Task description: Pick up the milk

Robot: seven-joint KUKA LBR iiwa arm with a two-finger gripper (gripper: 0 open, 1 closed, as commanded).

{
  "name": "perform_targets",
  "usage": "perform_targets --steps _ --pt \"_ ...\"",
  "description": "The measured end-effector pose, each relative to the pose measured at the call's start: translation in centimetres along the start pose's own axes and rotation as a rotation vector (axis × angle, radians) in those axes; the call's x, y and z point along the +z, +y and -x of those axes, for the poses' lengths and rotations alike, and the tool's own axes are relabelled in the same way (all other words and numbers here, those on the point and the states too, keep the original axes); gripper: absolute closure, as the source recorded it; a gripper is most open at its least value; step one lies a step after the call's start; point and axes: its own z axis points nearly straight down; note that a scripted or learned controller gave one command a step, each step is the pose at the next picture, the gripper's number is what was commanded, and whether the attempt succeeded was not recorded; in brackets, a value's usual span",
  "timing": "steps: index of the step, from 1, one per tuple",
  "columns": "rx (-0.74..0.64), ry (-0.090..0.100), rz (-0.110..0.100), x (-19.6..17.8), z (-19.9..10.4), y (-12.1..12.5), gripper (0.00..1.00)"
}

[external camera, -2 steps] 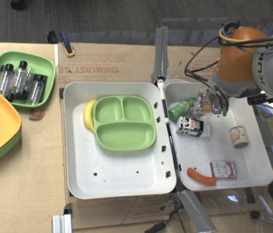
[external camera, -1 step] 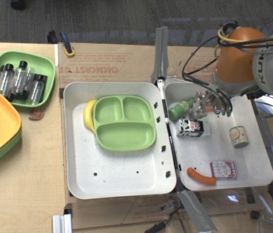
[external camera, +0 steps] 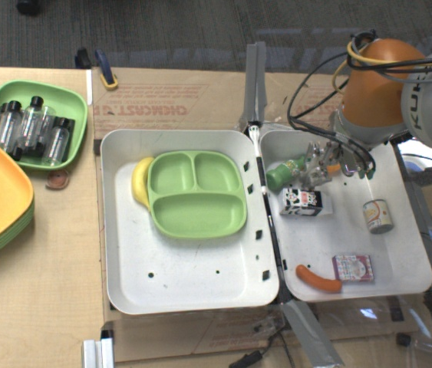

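Note:
The milk (external camera: 302,200) is a small black-and-white carton lying on its side in the right bin (external camera: 400,278), near that bin's left wall. My gripper (external camera: 313,169) hangs just above and slightly behind it, under the orange wrist band. Its tips sit between the milk and a green bottle (external camera: 283,172) lying just behind the carton. Nothing is seen held between them.
In the right bin also lie a small can (external camera: 377,215), a pink packet (external camera: 352,267) and an orange sausage-like piece (external camera: 318,278). The left bin (external camera: 123,274) holds a green divided plate (external camera: 197,192) over a yellow item (external camera: 140,182). Orange plates and a green tray of bottles sit far left.

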Motion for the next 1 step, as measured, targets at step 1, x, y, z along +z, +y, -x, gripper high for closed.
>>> perform_targets --steps 1 --pt "-0.184 -0.004 0.013 -0.99 1.14 0.6 1.0"
